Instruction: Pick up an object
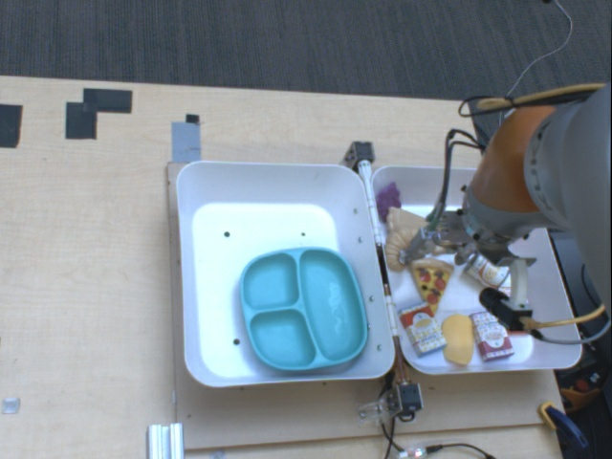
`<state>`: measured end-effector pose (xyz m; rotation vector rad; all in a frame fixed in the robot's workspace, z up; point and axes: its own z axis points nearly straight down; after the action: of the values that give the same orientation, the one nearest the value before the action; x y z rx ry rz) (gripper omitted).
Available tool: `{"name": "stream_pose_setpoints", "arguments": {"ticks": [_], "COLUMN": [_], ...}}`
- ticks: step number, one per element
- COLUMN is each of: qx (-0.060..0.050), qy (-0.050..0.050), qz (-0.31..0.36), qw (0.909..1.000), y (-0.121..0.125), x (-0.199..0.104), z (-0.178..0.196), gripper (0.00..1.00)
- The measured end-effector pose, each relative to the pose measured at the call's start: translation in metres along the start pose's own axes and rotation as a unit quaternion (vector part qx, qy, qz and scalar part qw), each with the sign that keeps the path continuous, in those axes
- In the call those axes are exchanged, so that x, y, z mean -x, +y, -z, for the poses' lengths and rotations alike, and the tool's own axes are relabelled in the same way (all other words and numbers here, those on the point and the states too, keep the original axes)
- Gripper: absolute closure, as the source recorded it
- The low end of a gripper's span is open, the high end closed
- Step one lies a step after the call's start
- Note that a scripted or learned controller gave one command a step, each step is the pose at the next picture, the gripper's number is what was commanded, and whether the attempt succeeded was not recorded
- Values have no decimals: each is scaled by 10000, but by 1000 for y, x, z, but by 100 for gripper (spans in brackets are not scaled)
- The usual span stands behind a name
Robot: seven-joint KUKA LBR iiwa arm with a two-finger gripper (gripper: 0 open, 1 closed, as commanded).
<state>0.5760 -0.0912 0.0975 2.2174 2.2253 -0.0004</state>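
Pizza slice lies in the right bin, right of the left bin holding a blue divided plate. My gripper hovers just above the slice's upper end; whether it is parted or clenched I cannot tell. Step in hand, as I judge: approach. Next move calls for descent and closure on the slice.

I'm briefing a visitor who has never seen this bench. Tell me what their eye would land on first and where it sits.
First, the bright blue divided plate, lying alone in the left bin. Next, the grey arm with its orange band, reaching in from the right over the right bin. Below it lies a clutter of small things: a pizza slice toy, a yellow piece, two small red cartons and a purple item at the far edge.
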Motion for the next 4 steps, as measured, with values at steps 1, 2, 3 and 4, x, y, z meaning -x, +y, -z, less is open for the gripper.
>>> {"name": "stream_pose_setpoints", "arguments": {"ticks": [1, 2, 3, 4], "qx": [19, 18, 18, 31], "qy": [1, -8, -3, -1], "qz": [30, -1, 7, -8], "qw": [10000, 10000, 10000, 10000], "y": [2, 35, 35, -59], "x": [-1, 87, 86, 49], "z": [11, 7, 7, -11], "gripper": [100, 100, 0, 0]}}
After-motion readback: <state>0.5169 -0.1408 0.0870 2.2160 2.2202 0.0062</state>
